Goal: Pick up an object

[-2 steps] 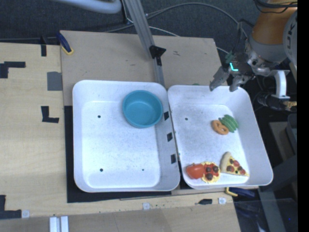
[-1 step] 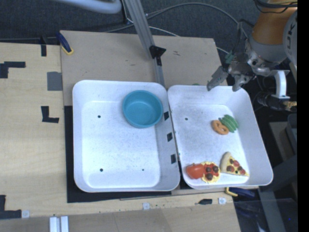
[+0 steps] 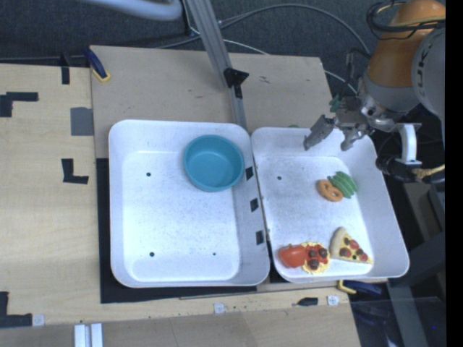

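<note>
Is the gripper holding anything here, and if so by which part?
Nothing is held. The gripper hangs open over the right bin's far edge, apart from the toy food.

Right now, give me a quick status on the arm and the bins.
Gripper open, holding nothing, over right bin's far edge. Pretzel, green toy, pizza slice untouched below. Blue bowl in left bin, not in the way.

A blue bowl [image 3: 213, 163] is seen left of the hand [image 3: 332, 137]; below it, a green-and-orange toy [image 3: 338, 186]; a red-dotted yellow pizza slice [image 3: 349, 248]; speckled white bins [image 3: 137, 201].
</note>
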